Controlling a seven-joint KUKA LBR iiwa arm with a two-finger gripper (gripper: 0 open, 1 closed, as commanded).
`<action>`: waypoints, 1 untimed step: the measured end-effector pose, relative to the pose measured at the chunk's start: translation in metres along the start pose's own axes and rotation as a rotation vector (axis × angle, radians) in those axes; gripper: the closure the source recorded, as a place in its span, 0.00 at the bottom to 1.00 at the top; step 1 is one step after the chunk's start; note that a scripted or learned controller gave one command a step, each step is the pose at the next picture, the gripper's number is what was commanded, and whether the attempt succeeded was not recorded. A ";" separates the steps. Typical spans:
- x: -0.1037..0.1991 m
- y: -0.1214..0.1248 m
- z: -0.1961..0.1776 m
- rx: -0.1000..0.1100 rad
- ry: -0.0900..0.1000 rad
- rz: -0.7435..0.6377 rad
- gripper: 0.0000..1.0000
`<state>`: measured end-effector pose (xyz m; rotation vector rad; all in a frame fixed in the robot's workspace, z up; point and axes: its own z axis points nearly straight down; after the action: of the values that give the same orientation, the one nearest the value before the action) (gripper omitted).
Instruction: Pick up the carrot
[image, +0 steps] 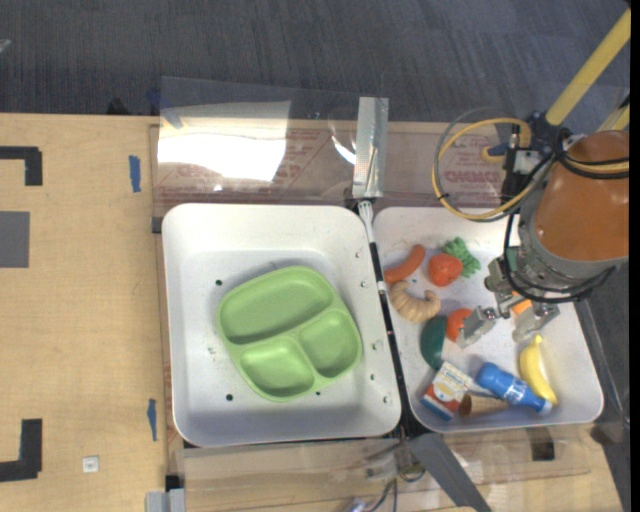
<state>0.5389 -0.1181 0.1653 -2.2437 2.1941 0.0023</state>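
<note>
A grey arm with an orange band reaches in from the right edge of the frame and hangs over the right-hand white bin (590, 395), its tool (512, 312) lowered among a scatter of toy food. The metal fingers (487, 322) appear slightly spread, with nothing visible between them, though at this distance I cannot tell their exact opening.

The carrot (404, 265), a slim orange-red piece lying at a slant, rests in the upper left part of that bin, close to the wall shared with the other bin. It sits well to the left of the tool and a little higher in the frame, with other toys in between.

Just right of the carrot lies a red strawberry (446, 268) with a green leafy piece (463, 253) beside it. Below the carrot is a tan croissant (414, 300), and lower still a dark green piece (432, 342) touching a small red-orange toy (457, 324) near the fingertips. A yellow banana (537, 367) lies below the tool to the right, beside a blue bottle (510, 386) and a small carton (445, 390) at the bin's lower edge.

The left bin (190, 250) holds a green divided plate (290, 332). Both bins rest on the pale wooden counter (75, 300).
</note>
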 end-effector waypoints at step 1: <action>0.081 -0.021 0.016 0.002 0.001 -0.348 0.00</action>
<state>0.5614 -0.1983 0.1492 -2.5888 1.7724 -0.0014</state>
